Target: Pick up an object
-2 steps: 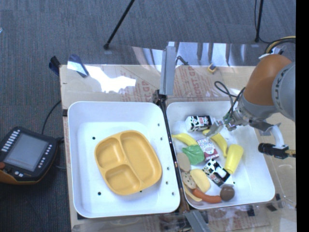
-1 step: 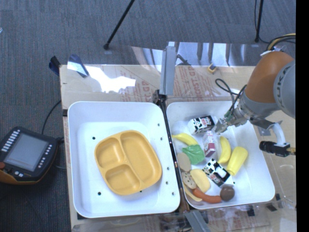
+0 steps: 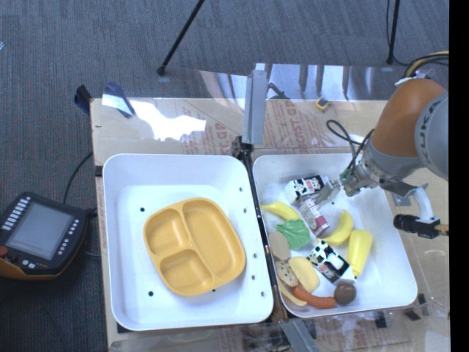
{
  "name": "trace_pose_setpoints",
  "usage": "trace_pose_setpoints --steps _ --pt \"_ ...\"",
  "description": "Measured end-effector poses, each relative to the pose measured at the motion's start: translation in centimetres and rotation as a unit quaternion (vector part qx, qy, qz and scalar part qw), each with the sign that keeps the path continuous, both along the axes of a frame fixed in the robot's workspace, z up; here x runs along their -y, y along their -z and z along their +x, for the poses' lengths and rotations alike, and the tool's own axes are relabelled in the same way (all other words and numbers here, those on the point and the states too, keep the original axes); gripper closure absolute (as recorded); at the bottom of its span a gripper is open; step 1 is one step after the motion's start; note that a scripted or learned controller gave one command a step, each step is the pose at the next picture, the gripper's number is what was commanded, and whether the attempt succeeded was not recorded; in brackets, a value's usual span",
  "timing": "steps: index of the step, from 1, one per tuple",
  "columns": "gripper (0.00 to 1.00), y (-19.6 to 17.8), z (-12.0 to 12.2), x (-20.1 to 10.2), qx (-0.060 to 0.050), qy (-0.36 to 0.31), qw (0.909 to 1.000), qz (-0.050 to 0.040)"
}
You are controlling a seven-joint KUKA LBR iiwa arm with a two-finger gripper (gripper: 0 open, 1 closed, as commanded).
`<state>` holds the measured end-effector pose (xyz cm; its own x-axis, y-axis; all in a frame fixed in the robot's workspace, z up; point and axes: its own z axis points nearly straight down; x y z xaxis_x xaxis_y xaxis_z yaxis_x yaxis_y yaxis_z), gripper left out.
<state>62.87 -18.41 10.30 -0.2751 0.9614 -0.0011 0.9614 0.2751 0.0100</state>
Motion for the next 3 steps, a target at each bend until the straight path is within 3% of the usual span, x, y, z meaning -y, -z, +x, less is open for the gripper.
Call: trace_pose_setpoints --steps 1,2,3 --pt "0.00 1.2 1.3 -8.5 -0.011 -0.009 0.9999 -0.0035" --pt "0.00 1.7 -3.2 -7.9 -0.007 -0.049 0.9988 -0.0004" --pt "0.00 1.7 -6.1 -9.2 -0.007 -0.047 0.9989 -0.0002"
